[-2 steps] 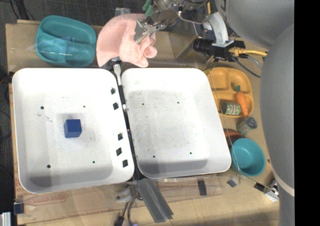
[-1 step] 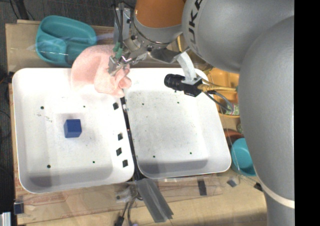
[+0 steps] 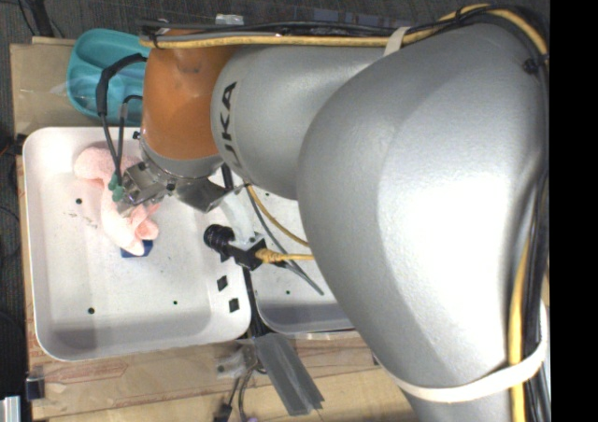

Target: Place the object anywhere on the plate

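Observation:
A soft pink object [image 3: 129, 227] with a small blue patch at its lower end lies in the left white bin [image 3: 112, 308], near the bin's upper left. A second pink lobe [image 3: 92, 163] shows just above it; whether the two are one thing is unclear. My gripper [image 3: 138, 189] hangs directly over the pink object and hides its middle. A teal rounded object [image 3: 93, 65], perhaps the plate, rests beyond the bin's top left corner, partly behind the orange wrist band.
The arm's grey body covers the right bin [image 3: 299, 317] except a strip of its lower left rim. Black cables [image 3: 229, 243] hang from the wrist over the wall between the bins. The wooden bench edge [image 3: 28, 65] frames the left bin.

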Available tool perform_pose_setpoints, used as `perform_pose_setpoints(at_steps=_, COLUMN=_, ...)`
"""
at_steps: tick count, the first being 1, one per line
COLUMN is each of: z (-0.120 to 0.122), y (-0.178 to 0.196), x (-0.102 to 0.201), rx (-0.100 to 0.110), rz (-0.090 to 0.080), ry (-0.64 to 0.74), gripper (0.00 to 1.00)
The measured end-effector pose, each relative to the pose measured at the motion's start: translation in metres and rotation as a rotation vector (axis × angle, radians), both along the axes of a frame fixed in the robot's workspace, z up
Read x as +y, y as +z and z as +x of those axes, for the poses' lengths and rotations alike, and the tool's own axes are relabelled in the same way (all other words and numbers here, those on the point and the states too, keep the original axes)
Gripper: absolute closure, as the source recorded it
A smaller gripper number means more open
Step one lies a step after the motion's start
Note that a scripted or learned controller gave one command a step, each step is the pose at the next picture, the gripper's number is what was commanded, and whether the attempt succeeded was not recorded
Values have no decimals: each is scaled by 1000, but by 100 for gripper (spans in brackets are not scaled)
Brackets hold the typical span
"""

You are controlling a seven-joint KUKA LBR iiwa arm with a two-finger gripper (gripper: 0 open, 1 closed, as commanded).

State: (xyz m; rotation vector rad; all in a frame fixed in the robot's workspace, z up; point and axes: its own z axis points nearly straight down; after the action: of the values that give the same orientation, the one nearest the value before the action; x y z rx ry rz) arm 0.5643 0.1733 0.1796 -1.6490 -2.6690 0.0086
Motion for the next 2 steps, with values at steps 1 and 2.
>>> perform_pose_setpoints(at_steps=1, z=41, y=25, x=-120, rx=-3, rz=1, ry=87, gripper=100)
perform_pose_setpoints(at_steps=2, z=16, y=-9, x=-43, rx=-1, rz=0, ry=-226, gripper=100)
